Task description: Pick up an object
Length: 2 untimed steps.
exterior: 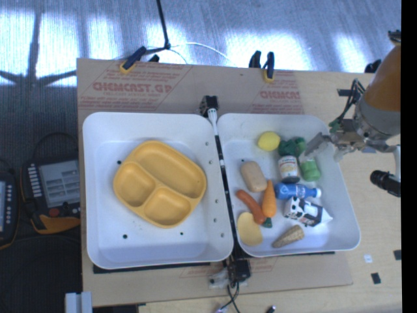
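The right bin (345,230) holds several toy foods. Among them are a yellow lemon (268,141), a green broccoli piece (294,145), a small labelled can (288,168), a green block (311,170) and a tan bread roll (253,175). Further forward lie two orange carrots (251,205), a blue bottle (296,191), a black-and-white cow (305,211), a waffle cone (288,236) and a pale yellow piece (249,229). My gripper (330,147) hangs over the bin's upper right corner, just right of the broccoli and green block. It is open, with nothing between its fingers.
The left bin (98,240) holds a yellow divided plate (159,183). A raised divider (221,168) separates the two bins. Clamps (268,67) hold the cardboard sheet at the back edge. The arm's grey and orange body (388,93) comes in from the right.
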### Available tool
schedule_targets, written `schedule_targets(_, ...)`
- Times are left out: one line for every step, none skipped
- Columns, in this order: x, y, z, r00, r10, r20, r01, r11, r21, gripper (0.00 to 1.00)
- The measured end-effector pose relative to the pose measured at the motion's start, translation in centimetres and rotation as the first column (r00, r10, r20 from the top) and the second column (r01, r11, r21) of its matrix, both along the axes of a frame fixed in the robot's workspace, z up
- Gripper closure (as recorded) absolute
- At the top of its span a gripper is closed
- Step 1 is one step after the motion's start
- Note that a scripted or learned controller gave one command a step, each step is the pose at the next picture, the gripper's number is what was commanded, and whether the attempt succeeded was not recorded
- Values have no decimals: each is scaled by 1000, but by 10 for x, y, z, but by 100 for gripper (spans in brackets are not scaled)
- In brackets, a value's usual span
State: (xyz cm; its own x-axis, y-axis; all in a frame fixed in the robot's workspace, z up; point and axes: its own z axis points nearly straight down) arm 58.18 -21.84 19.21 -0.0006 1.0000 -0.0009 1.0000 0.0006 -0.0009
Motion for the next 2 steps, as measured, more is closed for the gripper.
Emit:
schedule_targets(14,30,-94,1000,0,8,0,1000,-4,0)
schedule_targets(15,30,-82,1000,1,11,-1,1000,-5,100)
